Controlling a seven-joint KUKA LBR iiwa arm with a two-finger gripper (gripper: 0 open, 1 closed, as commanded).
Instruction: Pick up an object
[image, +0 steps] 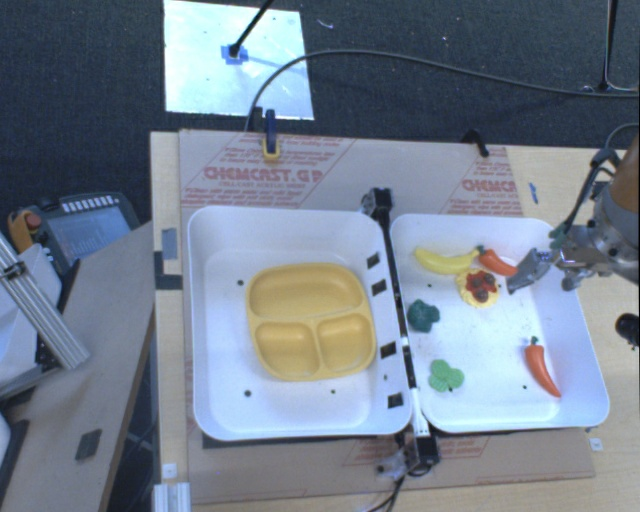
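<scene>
The right bin (590, 400) holds several toy foods. A yellow banana (445, 261) lies at its far side, with a small orange carrot (497, 262) beside it and a red-and-yellow piece (480, 287) just in front. A dark green broccoli (423, 315) and a light green piece (446, 376) sit on the left side. A bigger orange carrot (541, 367) lies near the front right. My gripper (545, 278) hangs over the bin's far right part, just right of the small carrot. It is open, with nothing between its fingers.
The left bin (215, 300) contains a yellow divided plate (305, 320). A black divider with clips (390, 300) runs between the bins. Cardboard (300, 170) lies under both bins. A teach pendant (85, 230) rests on the side table at left.
</scene>
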